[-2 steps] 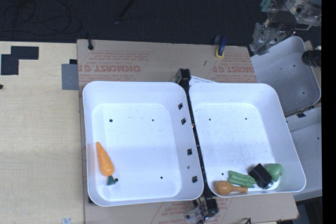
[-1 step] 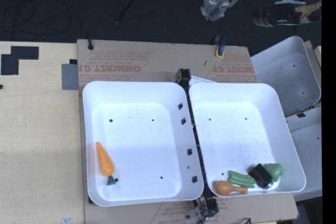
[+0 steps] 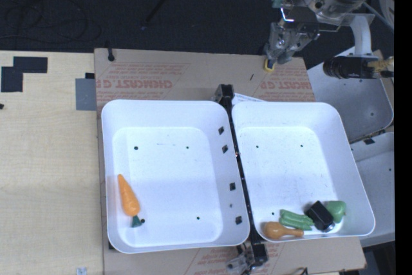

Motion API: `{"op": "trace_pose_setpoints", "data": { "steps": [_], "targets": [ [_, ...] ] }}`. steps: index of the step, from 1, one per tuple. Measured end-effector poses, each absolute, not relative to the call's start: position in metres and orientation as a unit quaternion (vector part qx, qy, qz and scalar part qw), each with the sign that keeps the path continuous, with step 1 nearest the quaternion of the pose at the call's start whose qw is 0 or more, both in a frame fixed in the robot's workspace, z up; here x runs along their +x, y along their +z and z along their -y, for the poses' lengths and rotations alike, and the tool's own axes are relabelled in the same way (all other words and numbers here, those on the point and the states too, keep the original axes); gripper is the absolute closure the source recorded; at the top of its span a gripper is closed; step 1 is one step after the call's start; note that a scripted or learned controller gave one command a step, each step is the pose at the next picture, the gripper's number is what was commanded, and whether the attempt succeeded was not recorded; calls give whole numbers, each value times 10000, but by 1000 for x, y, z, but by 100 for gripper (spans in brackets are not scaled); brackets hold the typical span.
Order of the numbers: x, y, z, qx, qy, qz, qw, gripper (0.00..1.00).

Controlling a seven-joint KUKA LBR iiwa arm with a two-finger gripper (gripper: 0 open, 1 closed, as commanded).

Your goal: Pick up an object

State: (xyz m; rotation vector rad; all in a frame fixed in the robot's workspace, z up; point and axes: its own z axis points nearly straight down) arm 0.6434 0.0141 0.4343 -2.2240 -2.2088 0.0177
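While jaws (image 3: 273, 61) state unclear, carrot (image 3: 128, 196) in left bin (image 3: 161, 116), toys in right bin (image 3: 290, 116)

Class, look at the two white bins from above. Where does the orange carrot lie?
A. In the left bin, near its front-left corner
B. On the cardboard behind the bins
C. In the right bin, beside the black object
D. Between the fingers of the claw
A. The carrot lies alone on the floor of the left bin, near its front-left corner, far from the claw up behind the bins.
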Motion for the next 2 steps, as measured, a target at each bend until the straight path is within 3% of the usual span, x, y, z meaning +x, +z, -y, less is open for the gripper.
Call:
{"op": "trace_pose_setpoints", "data": {
  "steps": [1,2],
  "targets": [
    [643,544,-129,-7031,-39,7111,-13,100],
    [634,536,-238,-7030,11,7112,27,100]
  ]
}}
